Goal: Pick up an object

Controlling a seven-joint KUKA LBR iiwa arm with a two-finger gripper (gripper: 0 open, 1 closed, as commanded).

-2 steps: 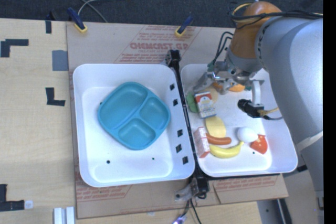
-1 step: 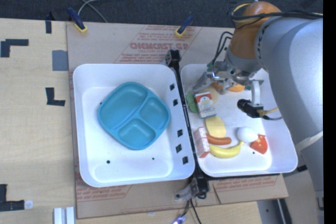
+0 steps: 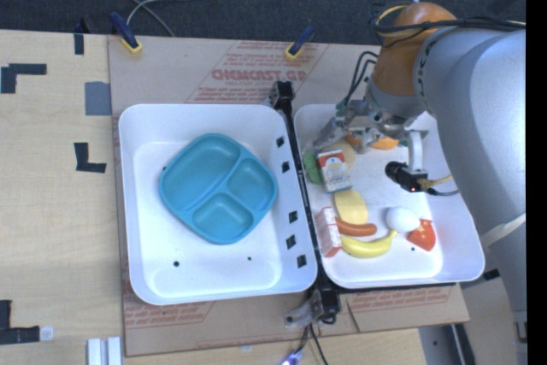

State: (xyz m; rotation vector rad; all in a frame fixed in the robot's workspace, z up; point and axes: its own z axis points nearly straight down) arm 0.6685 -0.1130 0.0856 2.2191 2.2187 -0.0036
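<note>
Light-blue three-compartment plastic plate (image 3: 220, 187) lies in the left white bin (image 3: 137, 209), well left of the gripper (image 3: 346, 132). Gripper sits over the right white bin (image 3: 457, 256), its state impossible to make out; small red-and-white carton (image 3: 332, 169) just below it, yellow banana (image 3: 367, 247), sausage (image 3: 356, 227) and white egg (image 3: 400, 219) further below.

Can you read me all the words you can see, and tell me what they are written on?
"CHEMCAST GP", red and upside down, on the brown paper sheet under the bins.
Smaller red print beside it: too blurred to read.
Small carton in the right bin: label too small to read.
</note>
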